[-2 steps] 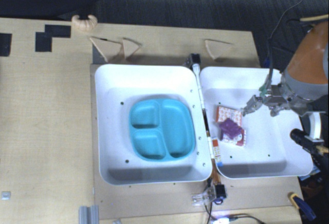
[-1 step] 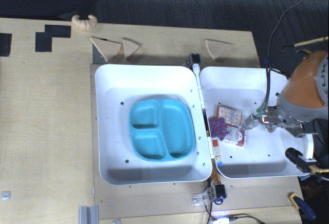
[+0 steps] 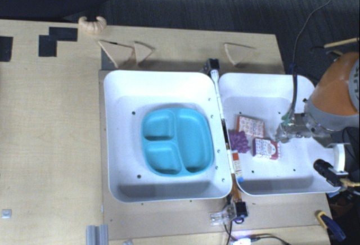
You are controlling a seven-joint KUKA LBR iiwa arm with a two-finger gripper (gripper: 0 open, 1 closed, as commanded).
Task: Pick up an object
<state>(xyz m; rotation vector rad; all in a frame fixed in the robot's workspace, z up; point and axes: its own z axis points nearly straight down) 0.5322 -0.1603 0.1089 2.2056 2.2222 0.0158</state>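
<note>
In the right bin (image 3: 264, 92) lie two small pink-and-white packets, one (image 3: 250, 125) near the middle and one (image 3: 265, 148) just below it. A purple grape cluster (image 3: 239, 141) rests to their left by the bin wall. My gripper (image 3: 283, 132) hangs low over the right bin, just right of and above the lower packet. Nothing shows as held. The grey arm with its orange band (image 3: 337, 92) comes in from the right.
The left bin (image 3: 121, 126) holds a blue divided plate (image 3: 176, 140). A long marker-like thing (image 3: 225, 126) lies along the wall between the two bins. A cable (image 3: 293, 86) hangs by the arm. Wooden bench surrounds both bins.
</note>
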